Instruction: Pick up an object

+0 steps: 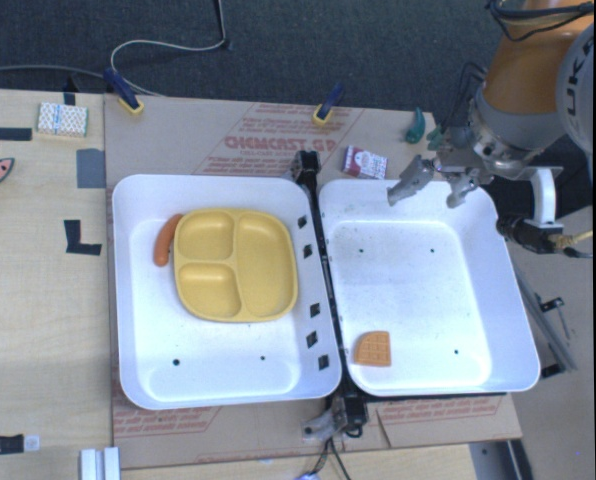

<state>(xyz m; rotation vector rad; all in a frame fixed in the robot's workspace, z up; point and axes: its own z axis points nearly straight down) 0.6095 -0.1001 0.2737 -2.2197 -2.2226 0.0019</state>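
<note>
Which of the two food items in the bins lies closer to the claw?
The waffle piece in the right bin; the hot dog lies beside the yellow plate in the left bin.

Grey-and-orange robot arm (pixel 538 58) cut off by frame's top-right corner. Orange hot-dog-shaped toy (pixel 164 240) partly tucked under yellow divided plastic plate (pixel 236 265). Small red-white packet (pixel 363 162) print unreadable.

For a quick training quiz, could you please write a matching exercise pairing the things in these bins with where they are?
Things:
1. yellow plate
2. sausage
3. waffle
4. gripper

Places:
A. near corner of the right bin
B. above the right bin's far edge
C. middle of the left bin
D. left bin, beside the plate's left edge

Pairs: 1-C, 2-D, 3-A, 4-B
</note>
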